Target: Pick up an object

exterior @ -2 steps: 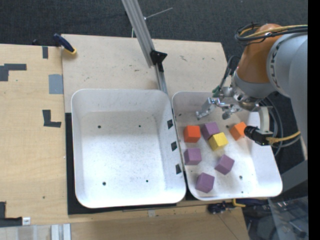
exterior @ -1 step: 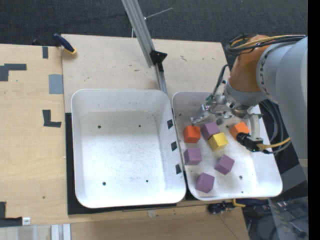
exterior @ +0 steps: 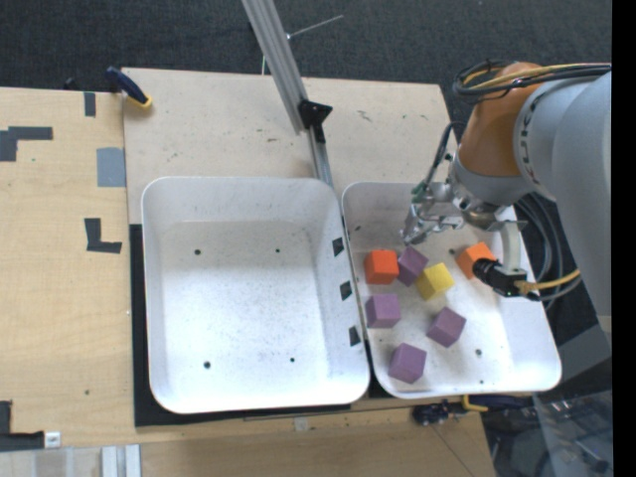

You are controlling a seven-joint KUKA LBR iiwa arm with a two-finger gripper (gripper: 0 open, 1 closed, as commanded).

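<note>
Presently we note foam cubes (exterior: 383, 309) in the right bin (exterior: 527, 361); whether the gripper (exterior: 425, 225) is apart, we cannot tell.

The arm (exterior: 556, 127) runs off the right edge, its base unseen. The gripper's (exterior: 422, 229) fingertips are too small and blurred to read. The wrist covers part of the right bin's (exterior: 517, 361) far rim.
</note>
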